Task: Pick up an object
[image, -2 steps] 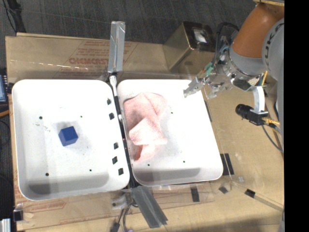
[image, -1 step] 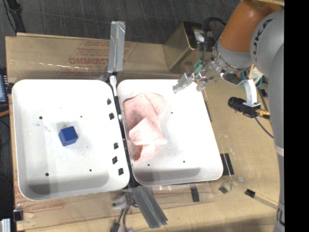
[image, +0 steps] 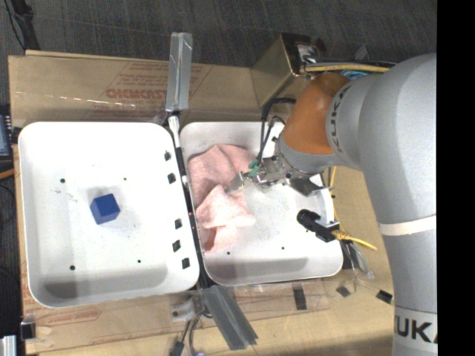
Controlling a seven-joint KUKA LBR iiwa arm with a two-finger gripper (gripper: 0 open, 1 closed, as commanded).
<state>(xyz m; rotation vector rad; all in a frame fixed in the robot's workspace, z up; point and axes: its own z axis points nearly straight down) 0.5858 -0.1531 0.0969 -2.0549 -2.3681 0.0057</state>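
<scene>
Camera view: gripper [image: 251,175] down in right bin [image: 297,269], touching pink cloth [image: 220,191]; finger opening impossible to tell. Blue cube [image: 105,207] alone in left bin [image: 44,199].

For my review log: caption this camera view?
Gripper over pink cloth in right bin; blue cube in left bin.

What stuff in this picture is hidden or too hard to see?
- The gripper, camera view: its tips sit against the pink cloth and are too small to tell whether they hold it.
- The right bin: the arm covers its far right part.
- The pink cloth: its folds hide whatever lies under it.
- The blue cube in the left bin: its underside and far faces are turned away.
</scene>
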